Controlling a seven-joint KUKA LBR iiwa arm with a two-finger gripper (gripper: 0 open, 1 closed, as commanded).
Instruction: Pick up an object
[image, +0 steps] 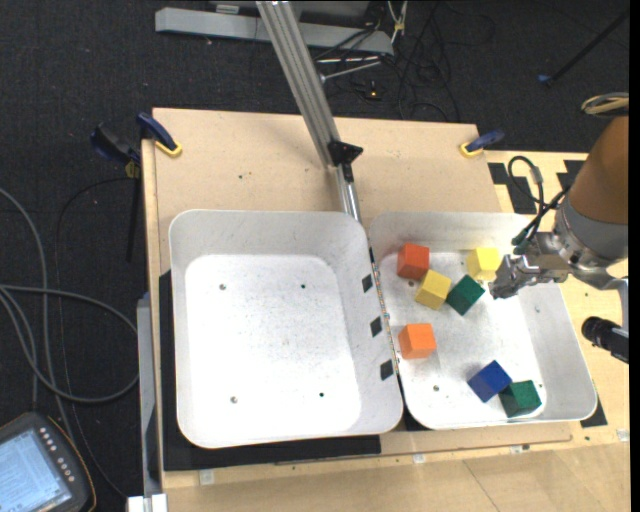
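We see the arm (600, 195) reaching in from the right, its gripper (503, 283) low over the right bin (560, 345) and just beside a green cube (465, 295). Whether that hand is spread or pressed together we cannot tell, since its tip is dark and small against the bin floor, and we see no block between its tips.

The blocks all lie in the right bin. Toward the far side sit an orange-red cube (413, 261), a yellow cube (434, 289) touching the green one on its left, and a paler yellow cube (484, 262) just far of the gripper. Nearer the middle, close to the left wall, rests an orange cube (417, 340) (well apart from the others). At the near right a blue cube (489, 380) lies against a second green cube (520, 398).

The left bin (185, 330) stands beside it, their inner rims touching.
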